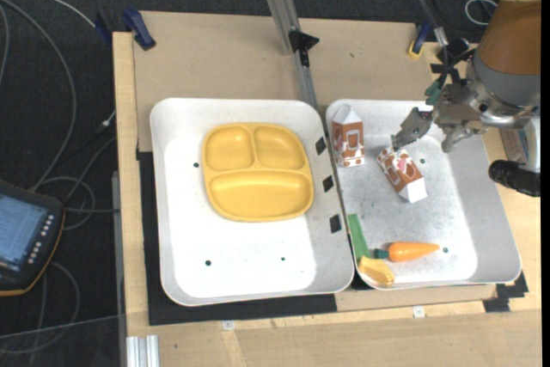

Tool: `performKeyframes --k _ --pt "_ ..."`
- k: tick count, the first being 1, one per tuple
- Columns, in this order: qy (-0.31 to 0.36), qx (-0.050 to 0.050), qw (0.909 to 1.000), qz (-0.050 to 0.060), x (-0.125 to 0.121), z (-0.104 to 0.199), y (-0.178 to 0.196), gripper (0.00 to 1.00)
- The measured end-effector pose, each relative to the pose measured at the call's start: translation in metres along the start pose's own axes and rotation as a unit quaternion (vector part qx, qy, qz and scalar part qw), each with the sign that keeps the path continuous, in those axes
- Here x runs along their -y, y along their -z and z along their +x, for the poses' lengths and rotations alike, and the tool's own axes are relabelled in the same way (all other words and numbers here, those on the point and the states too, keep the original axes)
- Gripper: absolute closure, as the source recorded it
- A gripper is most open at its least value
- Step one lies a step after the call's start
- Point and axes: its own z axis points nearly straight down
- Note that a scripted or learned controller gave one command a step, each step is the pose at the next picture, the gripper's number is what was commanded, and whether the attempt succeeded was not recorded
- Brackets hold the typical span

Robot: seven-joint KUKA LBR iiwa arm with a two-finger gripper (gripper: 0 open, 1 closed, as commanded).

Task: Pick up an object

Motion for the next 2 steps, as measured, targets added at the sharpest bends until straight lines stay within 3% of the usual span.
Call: performKeyframes --k 1,2 --pt "0.0 0.0 1.0 0.0 0.0 0.0 0.0 0.0" --pt "-0.001 0.0 1.0 0.002 0.004 -0.009 -0.049 0.0"
